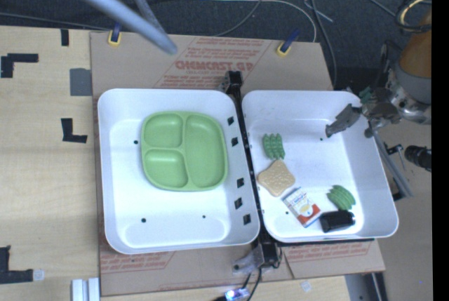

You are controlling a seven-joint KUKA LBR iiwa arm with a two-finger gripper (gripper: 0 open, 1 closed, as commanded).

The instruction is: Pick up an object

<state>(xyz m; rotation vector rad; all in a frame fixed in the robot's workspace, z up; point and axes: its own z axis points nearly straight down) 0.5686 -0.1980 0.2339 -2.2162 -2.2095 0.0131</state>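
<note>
White plastic is setting the scene in the camera view: two shallow bins are sitting side by side on a cardboard sheet, the left bin (112,152) carrying a green divided plate (184,151) near its middle and the right bin (365,173) holding all the loose pieces. Those pieces are lying scattered across the right bin's floor, probably so that any one of them can serve as the object to lift: a ridged green piece (273,146) is lying toward the divider, a tan cracker-like piece (276,177) is resting just below it, a small red and white packet (302,206) is sitting nearer the front, and a leafy green piece (342,196) is lying just above a black object (337,221) in the front right corner. The gripper (342,121) is hanging over the right bin's far right part, apart from every piece, and nothing is showing between its fingers; whether they are spread or closed is not clear at this size. It is reaching in over the right wall, so the leafy green piece and the black object are looking like the nearest candidates, though the black one is sitting close to the wall, which may be crowding a grasp.
</note>
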